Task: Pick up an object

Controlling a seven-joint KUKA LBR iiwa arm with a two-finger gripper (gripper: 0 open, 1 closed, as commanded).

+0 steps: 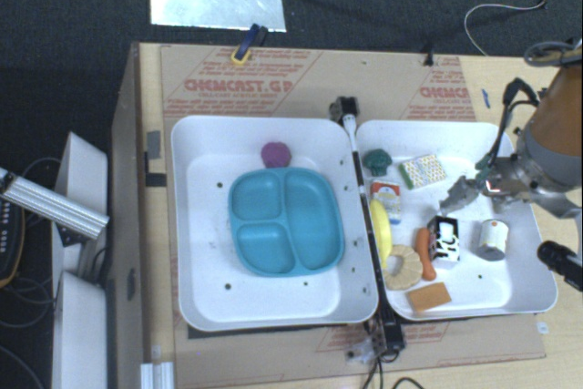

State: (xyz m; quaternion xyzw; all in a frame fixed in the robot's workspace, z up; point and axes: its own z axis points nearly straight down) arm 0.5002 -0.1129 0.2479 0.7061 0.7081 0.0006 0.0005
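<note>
The counter (146, 196) carries two white bins so items can pass between them. The left bin (196, 159) holds a blue tray (285, 221) and purple ball (276, 154). The right bin (528, 287) holds the clutter. The tool (460, 193) hovers just above the black-and-white toy (445, 240); its state I cannot tell.

The brown sheet (273, 77) covering the table carries red printed words "CHEMCAST GP", repeated at its right side, partly hidden there.
</note>
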